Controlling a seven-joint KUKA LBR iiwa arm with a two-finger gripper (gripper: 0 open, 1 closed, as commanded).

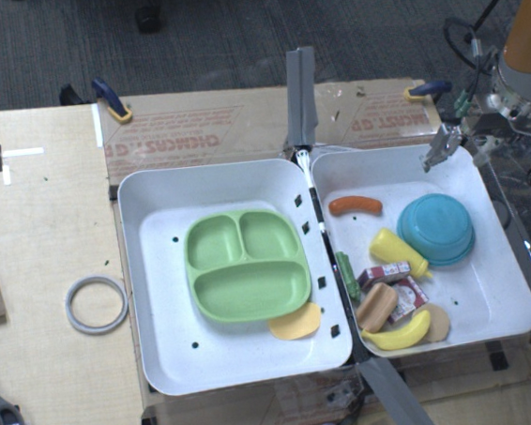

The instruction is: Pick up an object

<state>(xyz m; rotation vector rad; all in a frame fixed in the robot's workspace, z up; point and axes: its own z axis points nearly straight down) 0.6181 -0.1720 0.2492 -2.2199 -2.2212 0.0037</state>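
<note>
Right now the gripper hangs over the right bin's far corner, apart from the blue bowl, probably staging; its state, I cannot tell.

Grey arm, orange band
</note>
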